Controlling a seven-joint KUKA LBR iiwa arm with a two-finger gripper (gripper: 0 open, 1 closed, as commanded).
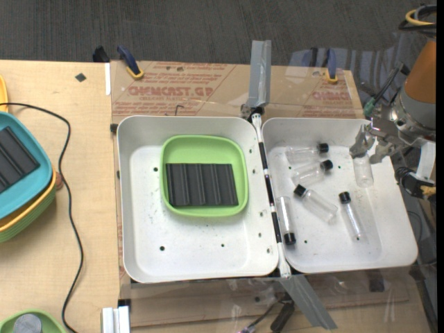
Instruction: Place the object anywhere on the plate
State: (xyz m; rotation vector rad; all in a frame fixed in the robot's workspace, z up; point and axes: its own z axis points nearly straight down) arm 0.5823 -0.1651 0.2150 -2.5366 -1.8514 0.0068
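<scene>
We see the gripper (365, 150) over the right bin's (395, 255) far right edge, with a clear vial (363, 171) hanging upright between its fingers – so the jaws look closed on it, lifted off the bin floor. Several other black-capped vials (316, 201) lie scattered in that bin. The green plate (239, 151), carrying a dark ribbed insert, sits in the left bin (139, 241) – well apart. We judge the pick done; carrying across and releasing remain

Robotics lab: wooden bench (55, 207), two white bins (132, 207), clamped cardboard (180, 89), loose cable (69, 186), robot arm (420, 89).
</scene>
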